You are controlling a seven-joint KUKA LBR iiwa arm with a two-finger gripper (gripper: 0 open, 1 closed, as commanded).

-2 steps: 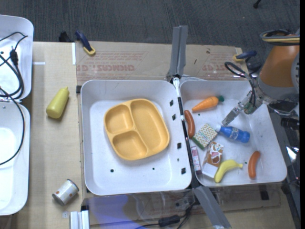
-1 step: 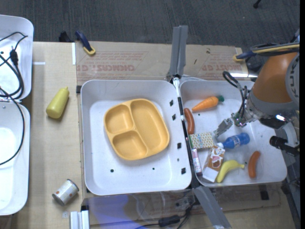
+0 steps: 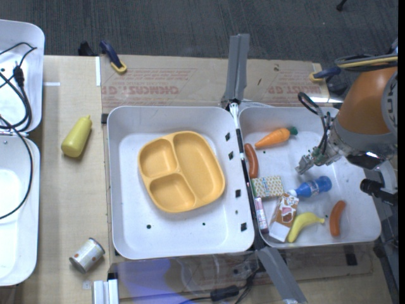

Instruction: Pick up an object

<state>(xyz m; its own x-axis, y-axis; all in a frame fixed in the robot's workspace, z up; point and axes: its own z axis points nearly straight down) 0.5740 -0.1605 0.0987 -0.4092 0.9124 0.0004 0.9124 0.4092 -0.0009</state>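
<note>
Right now the hand (image 3: 306, 164) hovers in the right bin (image 3: 354, 236), grip state unclear. Nearest object, blue bottle (image 3: 313, 187), lies just below it, long axis pointing left-right, slightly tilted.

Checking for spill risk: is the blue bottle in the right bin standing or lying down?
Lying down. The blue bottle rests on its side on the right bin floor, white cap toward the banana.
</note>
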